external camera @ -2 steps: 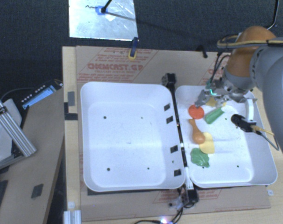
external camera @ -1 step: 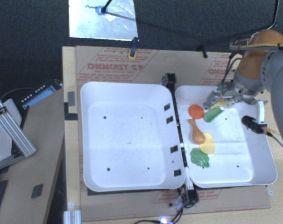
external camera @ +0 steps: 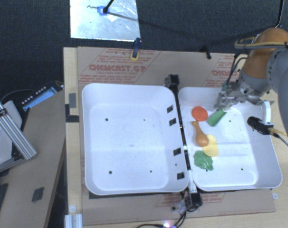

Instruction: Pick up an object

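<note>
The hand (external camera: 223,106) sits low in the right bin (external camera: 265,172), at its twelve o'clock end, its fingers closed on a green oblong toy (external camera: 216,117). At the toy's nine o'clock lies a red disc (external camera: 199,112); toward seven o'clock lie an orange piece (external camera: 200,134), a yellow piece (external camera: 211,147) and a green leafy toy (external camera: 203,160).
</note>
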Motion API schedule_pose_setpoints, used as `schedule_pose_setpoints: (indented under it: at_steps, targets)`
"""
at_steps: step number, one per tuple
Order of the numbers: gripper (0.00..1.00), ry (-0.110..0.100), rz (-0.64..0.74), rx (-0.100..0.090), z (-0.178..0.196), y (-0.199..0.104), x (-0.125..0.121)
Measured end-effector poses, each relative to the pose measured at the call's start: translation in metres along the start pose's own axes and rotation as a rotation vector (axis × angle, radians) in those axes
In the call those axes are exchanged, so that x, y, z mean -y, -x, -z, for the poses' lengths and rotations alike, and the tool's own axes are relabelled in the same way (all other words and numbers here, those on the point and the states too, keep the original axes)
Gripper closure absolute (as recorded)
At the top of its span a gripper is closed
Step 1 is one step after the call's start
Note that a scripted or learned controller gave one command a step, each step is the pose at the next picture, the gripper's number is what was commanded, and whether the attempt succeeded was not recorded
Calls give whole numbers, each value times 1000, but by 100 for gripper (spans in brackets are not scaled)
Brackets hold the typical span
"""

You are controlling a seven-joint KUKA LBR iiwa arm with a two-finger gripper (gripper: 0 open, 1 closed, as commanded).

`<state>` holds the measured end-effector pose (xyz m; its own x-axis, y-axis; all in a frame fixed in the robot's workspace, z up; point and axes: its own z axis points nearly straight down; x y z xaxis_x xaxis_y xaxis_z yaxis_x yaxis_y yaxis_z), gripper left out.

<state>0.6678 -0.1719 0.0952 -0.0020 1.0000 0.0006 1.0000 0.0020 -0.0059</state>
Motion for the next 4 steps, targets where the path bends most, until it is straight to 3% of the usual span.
schedule_pose_setpoints:
  at_steps: [1, 2, 3, 4]
  targets:
    - [100, 6, 4, -1, -11, -70, 42]
    - [100, -1, -4, -1, -12, -59, 129]
    - [100, 3, -4, 0, -12, -56, 184]
    - [100, 18, 12, -1, 94, -157, 148]
